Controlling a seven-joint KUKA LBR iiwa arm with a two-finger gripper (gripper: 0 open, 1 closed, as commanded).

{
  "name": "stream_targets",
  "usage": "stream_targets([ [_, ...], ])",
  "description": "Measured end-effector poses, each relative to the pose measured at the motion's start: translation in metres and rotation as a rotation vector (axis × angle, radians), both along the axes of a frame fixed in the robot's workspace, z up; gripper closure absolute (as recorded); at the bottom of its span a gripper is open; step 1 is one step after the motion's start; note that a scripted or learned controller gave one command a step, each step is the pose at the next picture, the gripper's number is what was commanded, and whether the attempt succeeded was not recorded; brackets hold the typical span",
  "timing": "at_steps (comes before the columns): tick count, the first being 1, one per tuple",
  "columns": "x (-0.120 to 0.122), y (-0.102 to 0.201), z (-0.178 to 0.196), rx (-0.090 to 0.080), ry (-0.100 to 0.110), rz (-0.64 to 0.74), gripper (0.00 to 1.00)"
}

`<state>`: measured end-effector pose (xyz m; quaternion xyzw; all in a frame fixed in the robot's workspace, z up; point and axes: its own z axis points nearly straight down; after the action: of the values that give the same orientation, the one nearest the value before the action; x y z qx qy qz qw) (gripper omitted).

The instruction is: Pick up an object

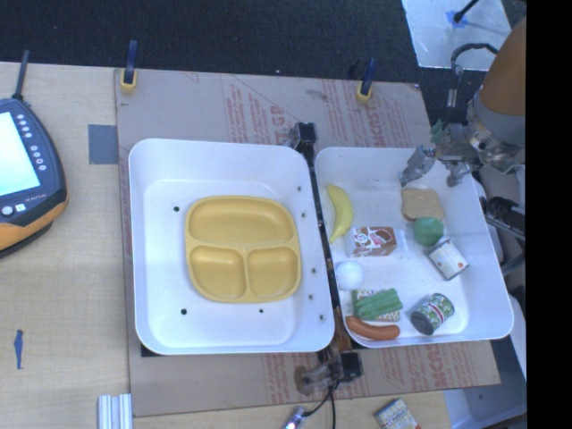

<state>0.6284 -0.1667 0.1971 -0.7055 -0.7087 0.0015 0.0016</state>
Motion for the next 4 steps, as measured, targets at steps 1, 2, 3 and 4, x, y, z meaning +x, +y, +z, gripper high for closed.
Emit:
stream_targets([
  [1, -0.012, -0.009, -0.091, -0.001, 0.002, 0.001, 0.0],
  [2, -0.059, 0.045, -0.099, 0.0, 0.001, 0.003, 0.0],
  [3, 0.012, 0.041, -0.105, 0.001, -0.002, -0.002, 0.0],
  [4, 0.028, 0.074, -0.105, 0.0, -0.003, -0.001, 0.0],
])
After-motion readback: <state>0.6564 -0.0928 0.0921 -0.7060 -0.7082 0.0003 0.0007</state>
